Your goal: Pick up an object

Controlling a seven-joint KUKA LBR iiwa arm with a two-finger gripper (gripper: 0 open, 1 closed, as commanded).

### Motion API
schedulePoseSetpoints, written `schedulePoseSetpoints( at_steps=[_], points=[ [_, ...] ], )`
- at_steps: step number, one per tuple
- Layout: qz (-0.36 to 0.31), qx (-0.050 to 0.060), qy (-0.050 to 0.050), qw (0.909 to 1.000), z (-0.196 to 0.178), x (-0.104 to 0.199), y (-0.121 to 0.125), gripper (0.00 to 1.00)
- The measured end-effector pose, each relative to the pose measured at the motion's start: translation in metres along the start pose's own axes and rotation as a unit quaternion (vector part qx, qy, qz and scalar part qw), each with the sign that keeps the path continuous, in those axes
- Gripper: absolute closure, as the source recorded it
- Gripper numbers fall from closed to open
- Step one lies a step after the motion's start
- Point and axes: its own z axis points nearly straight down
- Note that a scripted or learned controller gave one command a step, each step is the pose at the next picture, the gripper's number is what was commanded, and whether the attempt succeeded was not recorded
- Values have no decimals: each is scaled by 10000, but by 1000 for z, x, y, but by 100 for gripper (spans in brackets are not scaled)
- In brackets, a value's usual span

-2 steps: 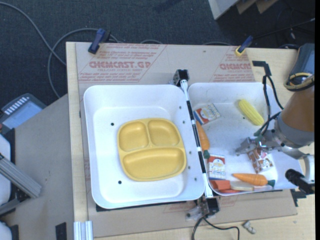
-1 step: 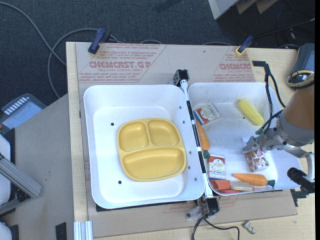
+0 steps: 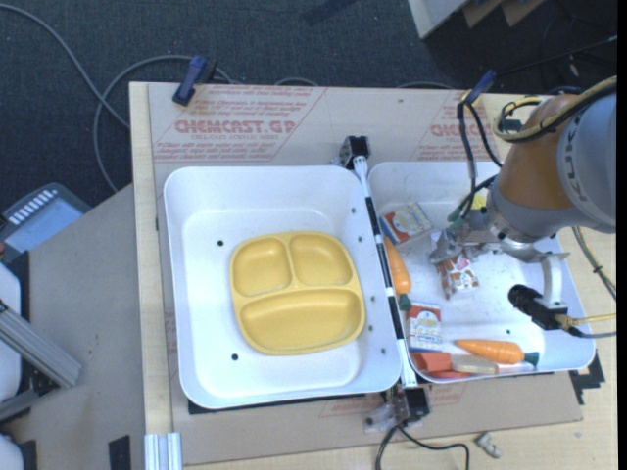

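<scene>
Your gripper [image 3: 453,251] low in right bin [image 3: 431,179], over small red-white packet [image 3: 460,280] — packet just below-right of tips, long axis roughly vertical in view. Can't tell jaw opening, or whether anything is held.

Yellow divided plate [image 3: 294,292] centred in left bin [image 3: 186,262]. Blue clamp [image 3: 192,78] at bench's far-left corner. Grey cable [image 3: 88,76] on dark carpet [image 3: 245,18].

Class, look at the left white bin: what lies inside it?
Inside the left bin lies one yellow divided tray with three compartments, nothing in them. Whatever the tray covers on the bin floor is hidden.
</scene>
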Motion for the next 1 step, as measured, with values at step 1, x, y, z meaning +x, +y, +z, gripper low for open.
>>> schedulePoseSetpoints(
  at_steps=[1],
  points=[
    [0, 4, 5, 10000, -93, 90, 28, 100]
  ],
)
